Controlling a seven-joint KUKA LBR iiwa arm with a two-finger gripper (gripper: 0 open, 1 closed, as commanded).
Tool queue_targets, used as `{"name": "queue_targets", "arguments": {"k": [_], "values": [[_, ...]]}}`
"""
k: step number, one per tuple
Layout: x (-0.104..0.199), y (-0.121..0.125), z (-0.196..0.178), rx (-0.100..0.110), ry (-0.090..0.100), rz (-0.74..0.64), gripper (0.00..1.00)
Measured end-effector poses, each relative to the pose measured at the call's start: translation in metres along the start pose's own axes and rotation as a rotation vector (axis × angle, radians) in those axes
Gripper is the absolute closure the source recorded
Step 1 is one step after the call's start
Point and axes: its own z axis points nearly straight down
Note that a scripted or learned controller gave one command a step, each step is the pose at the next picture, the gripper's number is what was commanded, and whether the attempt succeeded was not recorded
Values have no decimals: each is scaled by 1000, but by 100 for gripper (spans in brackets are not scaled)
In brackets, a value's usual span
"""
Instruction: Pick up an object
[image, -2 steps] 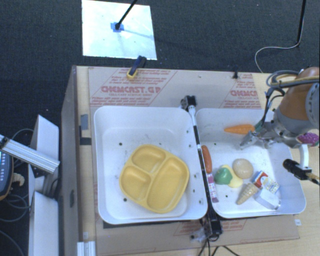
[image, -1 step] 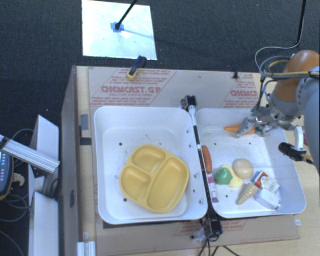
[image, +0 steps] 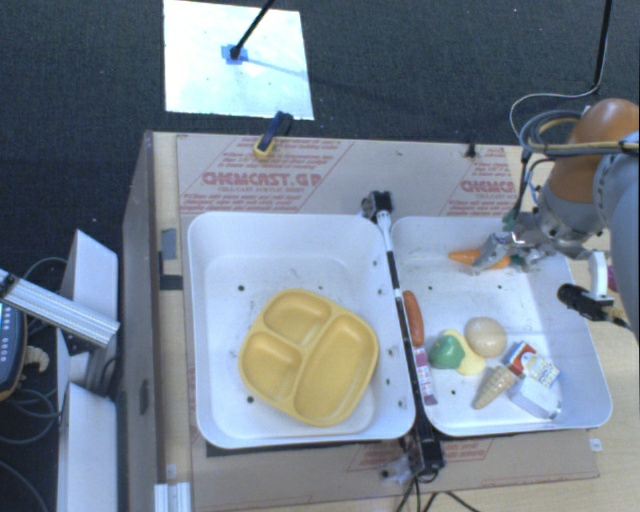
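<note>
Going slowly is best here, dropping straight down so the small orange carrot-shaped toy (image: 464, 257) sits between both sides before any lift. The gripper (image: 497, 255) is low at the toy's right end, but I cannot tell if it is spread or pinching. The toy is thin and pointed, lying flat near the back of the right white bin (image: 575, 330).

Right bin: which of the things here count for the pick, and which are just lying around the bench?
For the pick: gripper at the orange carrot; red hot dog, green pepper, beige potato, ice-cream cone, small carton, all in the right bin.

Lying about: yellow divided plate in the left bin.
</note>
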Motion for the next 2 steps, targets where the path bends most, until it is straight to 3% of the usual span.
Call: {"name": "queue_targets", "arguments": {"k": [1,2], "values": [[0,2,-16,-9,-1,1,0],[45,3,-4,-12,-1,1,0]]}}
